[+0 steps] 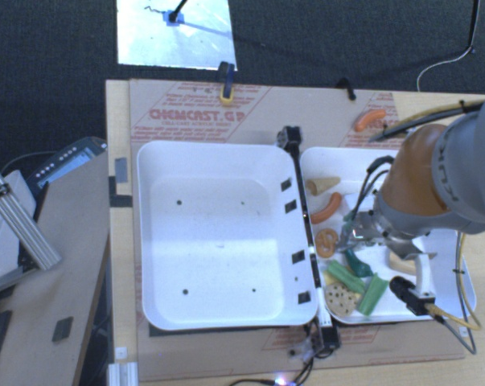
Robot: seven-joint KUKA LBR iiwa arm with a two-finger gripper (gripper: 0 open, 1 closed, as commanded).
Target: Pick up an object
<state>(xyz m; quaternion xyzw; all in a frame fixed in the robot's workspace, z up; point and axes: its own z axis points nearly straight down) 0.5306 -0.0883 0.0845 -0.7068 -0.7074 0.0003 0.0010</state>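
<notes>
**Claw is parked right over the toy food pile in the right bin**

So here's where we're at. The claw [353,238] hangs low over the right bin [447,312], close to the divider edge it shares with the left bin [218,155]. We honestly can't tell how the claw is set, the wrist and the arm's orange band [415,171] block too much of it, and we don't see anything clearly pinched in there.

The closest thing looks like a small dark teal piece [357,260], sitting just beside the claw on the side toward the bin's near edge. Its long axis runs at a slant, from the divider side down toward the near right corner. The round orange slice [326,242] is just beside the claw toward the divider, and the red sausage [326,207] lies a bit further toward the far edge, also slanted.

Two green sticks [345,277] [372,293] and a tan cracker [340,299] crowd the bin's near edge.

Our guess: the teal piece is the target, so we'd line the claw across that slant, not along it. It's tight in there though.
</notes>
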